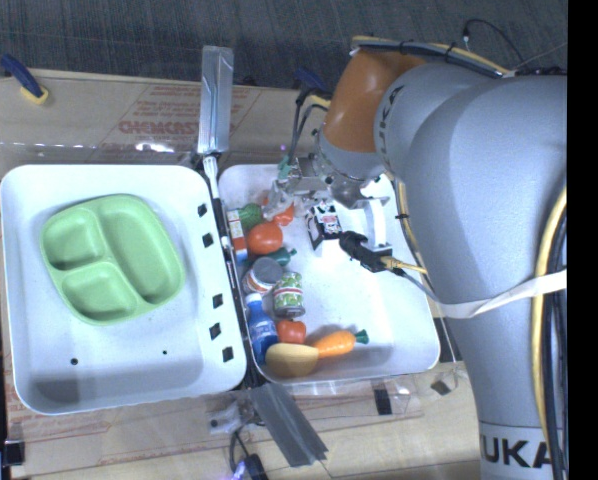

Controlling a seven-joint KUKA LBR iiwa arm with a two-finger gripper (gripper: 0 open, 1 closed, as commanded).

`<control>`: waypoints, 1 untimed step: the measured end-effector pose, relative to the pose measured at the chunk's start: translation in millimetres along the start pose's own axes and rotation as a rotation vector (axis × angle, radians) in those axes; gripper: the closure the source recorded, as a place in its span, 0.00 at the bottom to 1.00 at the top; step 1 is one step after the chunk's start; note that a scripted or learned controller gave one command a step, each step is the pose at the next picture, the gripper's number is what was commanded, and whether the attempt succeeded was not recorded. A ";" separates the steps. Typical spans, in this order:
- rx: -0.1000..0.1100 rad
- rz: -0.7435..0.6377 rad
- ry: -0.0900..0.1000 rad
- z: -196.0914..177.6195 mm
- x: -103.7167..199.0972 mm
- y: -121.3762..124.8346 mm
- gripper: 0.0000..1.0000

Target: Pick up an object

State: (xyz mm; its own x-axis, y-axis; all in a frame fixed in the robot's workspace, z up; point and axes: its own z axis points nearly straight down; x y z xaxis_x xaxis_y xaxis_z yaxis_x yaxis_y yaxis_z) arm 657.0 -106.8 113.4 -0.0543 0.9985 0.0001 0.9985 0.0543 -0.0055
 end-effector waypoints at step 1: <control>-0.002 0.147 0.000 -106.3 59.7 -7.4 1.00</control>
